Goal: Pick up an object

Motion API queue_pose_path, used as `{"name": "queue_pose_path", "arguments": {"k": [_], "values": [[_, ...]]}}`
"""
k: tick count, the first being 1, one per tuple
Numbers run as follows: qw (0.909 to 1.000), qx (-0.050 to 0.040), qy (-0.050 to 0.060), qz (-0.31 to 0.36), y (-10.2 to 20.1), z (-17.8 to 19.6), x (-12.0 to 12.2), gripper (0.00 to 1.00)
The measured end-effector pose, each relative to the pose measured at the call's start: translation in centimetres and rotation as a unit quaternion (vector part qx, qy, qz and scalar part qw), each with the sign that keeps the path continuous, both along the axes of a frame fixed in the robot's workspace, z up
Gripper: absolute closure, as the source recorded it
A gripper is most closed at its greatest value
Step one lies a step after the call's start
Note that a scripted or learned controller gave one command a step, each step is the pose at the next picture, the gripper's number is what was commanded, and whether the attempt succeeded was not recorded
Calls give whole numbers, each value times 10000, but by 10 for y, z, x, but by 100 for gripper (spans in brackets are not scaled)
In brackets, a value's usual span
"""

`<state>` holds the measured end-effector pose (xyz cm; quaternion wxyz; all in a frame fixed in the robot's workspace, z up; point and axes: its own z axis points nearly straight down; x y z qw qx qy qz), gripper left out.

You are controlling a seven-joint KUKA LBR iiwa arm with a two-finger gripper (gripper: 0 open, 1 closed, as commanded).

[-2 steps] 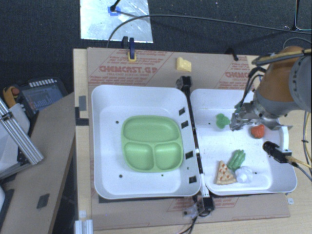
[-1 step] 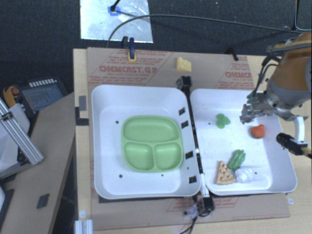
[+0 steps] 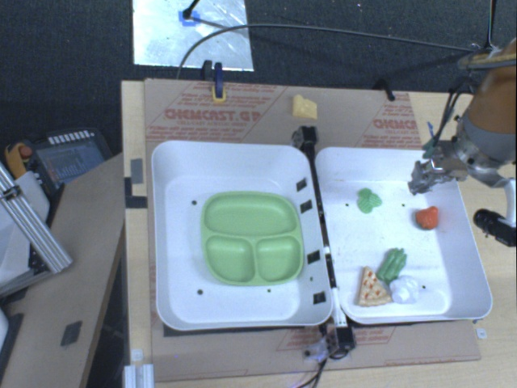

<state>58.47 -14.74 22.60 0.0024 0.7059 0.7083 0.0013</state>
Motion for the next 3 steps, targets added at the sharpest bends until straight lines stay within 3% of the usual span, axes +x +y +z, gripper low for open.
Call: {"name": "queue_pose_path", "arguments": {"k": [1, 3], "values": [[10000, 0, -6, 3, 0, 44, 1, 100], [10000, 14, 7, 32, 107, 30, 28, 100]]}}
